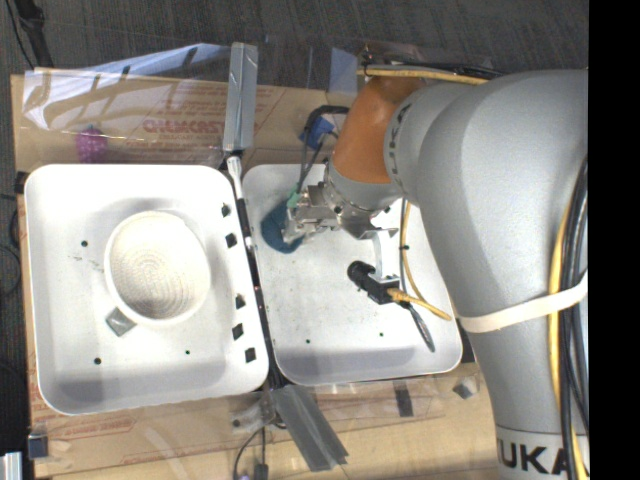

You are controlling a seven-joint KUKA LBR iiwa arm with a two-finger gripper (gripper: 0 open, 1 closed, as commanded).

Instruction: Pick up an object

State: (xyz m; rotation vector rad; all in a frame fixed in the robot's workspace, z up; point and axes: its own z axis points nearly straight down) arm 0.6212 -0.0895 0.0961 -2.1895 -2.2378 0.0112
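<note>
White L bin (62, 348): woven dome (158, 266), prob. bowl | R bin (320, 320): blue obj (274, 237) at gripper (294, 225), grip unclear

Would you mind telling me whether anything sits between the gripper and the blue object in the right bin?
Nothing visible does. The gripper is right at the blue object, which lies by the left wall of the right bin, with no other item between them.

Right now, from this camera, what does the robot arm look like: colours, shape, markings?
The arm is thick, rounded and glossy grey, with an orange band above the wrist. The gripper is small, of grey metal. White letters UKA stand on the arm's dark base.
</note>
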